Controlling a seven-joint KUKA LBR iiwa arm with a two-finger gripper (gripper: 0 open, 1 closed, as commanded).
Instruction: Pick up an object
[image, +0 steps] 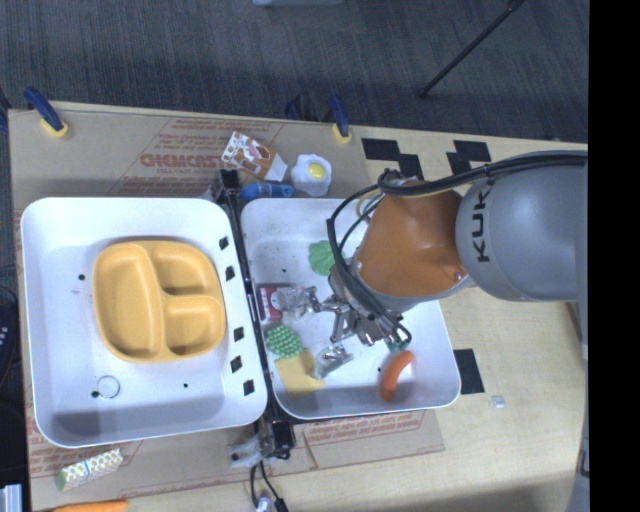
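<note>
Crowding the gripper (338, 335), whose finger state I cannot tell, are a yellow block (298, 374) and carrot (395, 375).

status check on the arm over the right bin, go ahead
Gripper low in right bin, nothing seen between fingers. Yellow block, green studded piece, orange sausage lie close around.

Legible text, item one: white letters "KU" on the grey robot arm housing (520, 235), right of the orange band; remaining letters run out of sight. Item two: red print on the brown cardboard sheet (170, 150) behind the left white bin (40, 300), apparently "CHEMCAS…"; smaller lines unreadable.
</note>
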